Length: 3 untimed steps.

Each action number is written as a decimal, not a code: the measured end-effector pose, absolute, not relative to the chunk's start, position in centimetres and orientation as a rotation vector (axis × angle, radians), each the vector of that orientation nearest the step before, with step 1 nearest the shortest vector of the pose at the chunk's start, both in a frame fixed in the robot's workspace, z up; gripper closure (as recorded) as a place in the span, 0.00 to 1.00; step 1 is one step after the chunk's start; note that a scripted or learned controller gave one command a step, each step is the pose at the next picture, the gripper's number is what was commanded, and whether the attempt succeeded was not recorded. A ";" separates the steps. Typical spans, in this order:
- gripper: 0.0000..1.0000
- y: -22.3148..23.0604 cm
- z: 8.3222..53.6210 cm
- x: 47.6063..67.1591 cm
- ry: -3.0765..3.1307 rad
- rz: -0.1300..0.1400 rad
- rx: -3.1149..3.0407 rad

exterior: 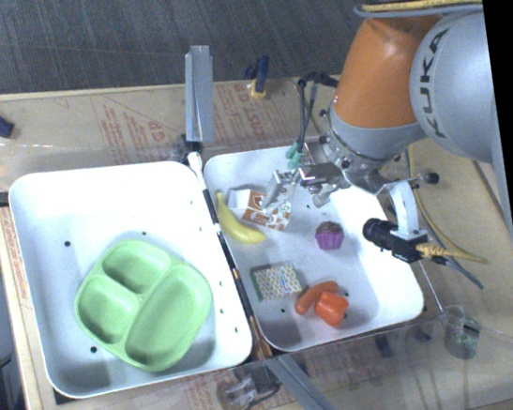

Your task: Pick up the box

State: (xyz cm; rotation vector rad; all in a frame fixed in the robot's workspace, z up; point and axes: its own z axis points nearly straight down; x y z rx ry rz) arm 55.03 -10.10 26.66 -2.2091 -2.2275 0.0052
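A small white cardboard box with red-orange and brown printing (259, 207) is lying tilted in the right bin's upper left part, its left side touching a yellow banana. Its right end is sitting right under the metal gripper parts, partly hidden.

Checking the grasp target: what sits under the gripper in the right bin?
The gripper hangs over the box, beside the banana. The box's part beneath it is covered.

green divided plate (144, 304) at 9 o'clock in a white bin (39, 277); yellow banana (236, 221), red-white patterned box (265, 209), purple cupcake (329, 235), orange carrot (321, 302), speckled green-grey sponge (276, 281) toward 3 o'clock.
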 end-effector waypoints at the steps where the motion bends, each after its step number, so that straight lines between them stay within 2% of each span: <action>1: 0.00 -12.8 18.3 49.4 -2.120 0.007 -2.312; 2: 0.00 -12.3 9.1 49.0 -2.094 0.002 -2.339; 3: 1.00 -12.4 10.0 49.0 -2.101 0.005 -2.333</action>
